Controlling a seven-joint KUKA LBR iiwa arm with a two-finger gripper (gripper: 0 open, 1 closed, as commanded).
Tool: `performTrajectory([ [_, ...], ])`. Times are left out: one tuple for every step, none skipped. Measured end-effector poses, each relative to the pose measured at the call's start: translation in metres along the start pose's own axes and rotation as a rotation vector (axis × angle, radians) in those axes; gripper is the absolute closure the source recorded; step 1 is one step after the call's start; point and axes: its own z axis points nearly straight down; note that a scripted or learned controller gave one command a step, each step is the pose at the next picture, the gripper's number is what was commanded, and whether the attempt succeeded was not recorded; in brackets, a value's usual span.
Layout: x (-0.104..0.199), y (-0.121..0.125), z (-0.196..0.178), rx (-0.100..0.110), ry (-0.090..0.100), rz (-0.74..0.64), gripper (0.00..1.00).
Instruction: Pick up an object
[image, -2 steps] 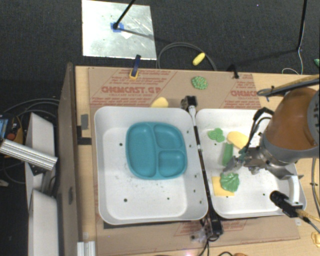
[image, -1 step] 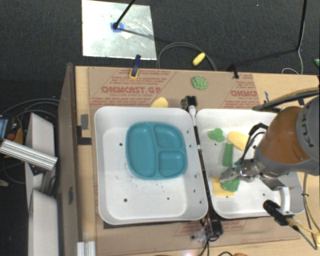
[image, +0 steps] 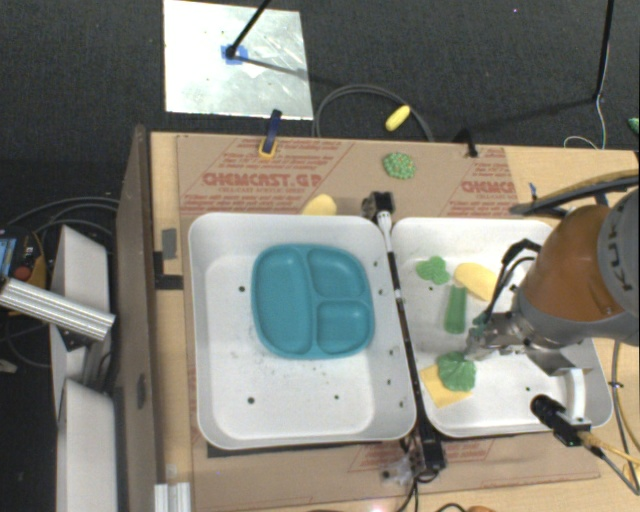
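Note:
The right bin (image: 520, 415) holds several small toys. A green leafy piece (image: 432, 268) and a yellow piece (image: 477, 279) lie near its back. A green stick (image: 455, 310) lies just in front of them. At the front left, a green bushy piece (image: 459, 373) rests on a yellow wedge (image: 438, 390). My gripper (image: 480, 337) reaches in from the right and hangs low, right beside the upper right of the bushy piece and close to the lower end of the stick. Nothing shows as held.
The left bin (image: 225, 400) carries a teal divided plate (image: 312, 300). On the cardboard behind the bins lie a yellow lump (image: 320, 206) and a green lump (image: 399, 165); a yellow item (image: 398, 118) lies further back. A black bar (image: 395, 290) runs between the bins.

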Motion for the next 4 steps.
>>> performTrajectory([
  [0.017,-0.009,-0.104,-0.003,-0.001,-0.005,1.0],
  [0.016,-0.011,-0.099,0.005,0.0,-0.002,0.0],
  [0.019,-0.014,0.015,0.013,0.002,0.0,0.0],
  [0.019,-0.012,0.0,0.006,0.001,0.0,1.0],
])
